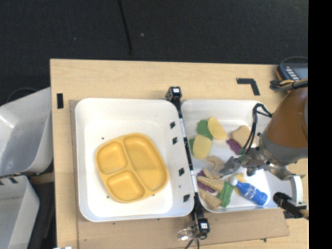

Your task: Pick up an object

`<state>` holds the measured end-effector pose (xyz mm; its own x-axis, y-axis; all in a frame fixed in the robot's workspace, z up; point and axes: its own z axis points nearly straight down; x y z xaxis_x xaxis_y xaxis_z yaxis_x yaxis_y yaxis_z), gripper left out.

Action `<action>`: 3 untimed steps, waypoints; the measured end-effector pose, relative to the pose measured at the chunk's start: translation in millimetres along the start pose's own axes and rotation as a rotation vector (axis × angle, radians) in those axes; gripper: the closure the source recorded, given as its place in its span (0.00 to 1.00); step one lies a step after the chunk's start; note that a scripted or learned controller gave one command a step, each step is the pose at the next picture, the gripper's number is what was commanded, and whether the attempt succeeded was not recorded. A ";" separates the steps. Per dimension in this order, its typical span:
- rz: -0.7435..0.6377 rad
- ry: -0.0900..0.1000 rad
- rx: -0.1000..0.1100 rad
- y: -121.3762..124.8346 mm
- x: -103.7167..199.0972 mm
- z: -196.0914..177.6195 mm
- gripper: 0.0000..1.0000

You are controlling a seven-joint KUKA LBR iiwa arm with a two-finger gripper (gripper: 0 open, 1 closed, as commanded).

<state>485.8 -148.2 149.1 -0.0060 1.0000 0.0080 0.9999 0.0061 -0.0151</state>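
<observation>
We count two white bins on the bench, and we take the clip-studded divider (181,144) between them as our landmark. Left of the divider, the left bin (88,128) holds one yellow tray (131,167) with three compartments. Right of the divider, the right bin (228,108) holds a heap of small toys: two yellow rounded pieces (202,146), one green piece (203,128) nearest the divider's upper half, one tan piece (240,134) farther right, one purple piece (234,146), one green stick (226,192) and one blue bottle (251,192) with a white cap and a white label band, lying on its side well right of the divider's lower end. The gripper (232,166) hangs over the heap just above the bottle; we cannot tell how it is set.
</observation>
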 end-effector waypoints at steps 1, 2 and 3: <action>0.002 -0.007 -0.014 19.4 49.3 51.1 0.00; 0.011 -0.009 -0.018 19.3 45.1 38.0 1.00; -0.010 -0.004 -0.026 29.0 180.1 -56.4 1.00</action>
<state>514.6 31.7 206.5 -0.0160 0.9999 0.0042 0.9998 0.0159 0.0114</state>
